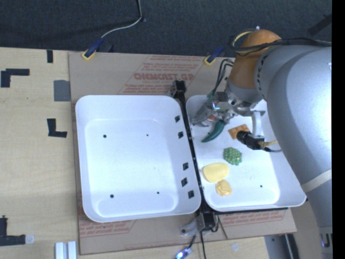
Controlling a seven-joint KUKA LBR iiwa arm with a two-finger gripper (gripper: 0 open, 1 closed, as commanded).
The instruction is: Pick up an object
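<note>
Dark carpet-like flooring fills the top of the view, and below it a pale wooden bench (32,161) carries a brown cardboard sheet (156,77) on which two shallow white bins sit side by side, joined along a line of black clips. Small black marks dot the floor of the left bin (129,155). Reaching in from the right, the grey arm (299,90), with its orange band (253,53) above the wrist, hangs over the far end of the right bin (269,193). Its gripper (211,117) points down toward that bin's near-left corner by the divider, and a dark green curved piece (214,131) — possibly a pepper or leaf-shaped toy — shows right at the fingertips; whether it is pinched between them or only lying beneath them cannot be told from this angle, nor can the width of the fingers. Just right of it lies a small orange object (237,130), partly behind a black cable end. Further along the bin floor sit a bumpy green ball (233,155), a pale yellow lump (215,172), and a smaller orange-yellow lump (223,188) — these last two just beside one another.
</note>
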